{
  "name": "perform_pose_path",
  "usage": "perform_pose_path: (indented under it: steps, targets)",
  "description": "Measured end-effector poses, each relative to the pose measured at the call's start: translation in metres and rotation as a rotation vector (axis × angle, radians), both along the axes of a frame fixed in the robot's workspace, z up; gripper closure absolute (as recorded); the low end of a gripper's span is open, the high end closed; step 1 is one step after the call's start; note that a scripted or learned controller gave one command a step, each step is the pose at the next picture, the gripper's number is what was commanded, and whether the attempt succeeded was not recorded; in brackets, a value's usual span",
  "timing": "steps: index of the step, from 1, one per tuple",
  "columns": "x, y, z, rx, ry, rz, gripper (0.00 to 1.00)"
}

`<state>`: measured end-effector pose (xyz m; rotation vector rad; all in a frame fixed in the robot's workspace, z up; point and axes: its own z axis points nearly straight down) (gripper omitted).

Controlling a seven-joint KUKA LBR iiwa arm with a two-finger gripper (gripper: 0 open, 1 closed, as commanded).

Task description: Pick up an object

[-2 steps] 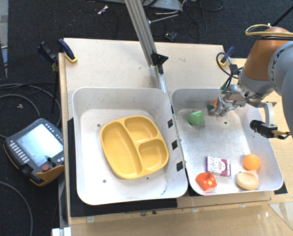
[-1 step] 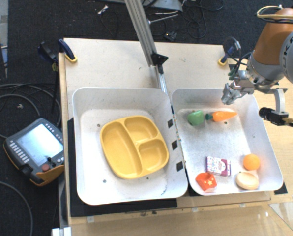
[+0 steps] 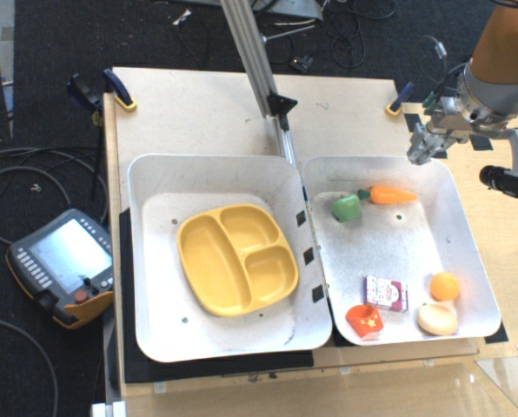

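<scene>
My gripper (image 3: 420,152) hangs above the far right corner of the right bin (image 3: 468,233), up and to the right of the carrot, with nothing between its fingers. In that bin lie an orange carrot (image 3: 391,195) and a green pepper (image 3: 347,208) near the far side. Toward the front sit a small purple and white carton (image 3: 386,293), a red pepper (image 3: 365,320), an orange ball (image 3: 444,286) and a cream egg-shaped piece (image 3: 437,319).
The left bin (image 3: 146,233) holds a yellow divided plate (image 3: 238,258). A metal pole (image 3: 253,49) slants up from between the bins at the back. Clamps (image 3: 113,89) sit at the bench's far corners. A teach pendant (image 3: 59,268) lies on the floor at left.
</scene>
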<state>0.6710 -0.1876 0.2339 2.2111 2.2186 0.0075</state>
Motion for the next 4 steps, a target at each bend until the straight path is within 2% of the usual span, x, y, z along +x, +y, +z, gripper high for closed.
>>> perform_pose_path:
  steps: [1, 2, 4]
  targets:
    - [0.001, 0.0, 0.028, 0.001, 0.004, 0.0, 1.0]
    - [-0.004, 0.059, 0.033, 0.005, 0.01, 0.005, 1.0]
    - [-0.023, 0.15, 0.023, 0.005, 0.012, 0.004, 1.0]
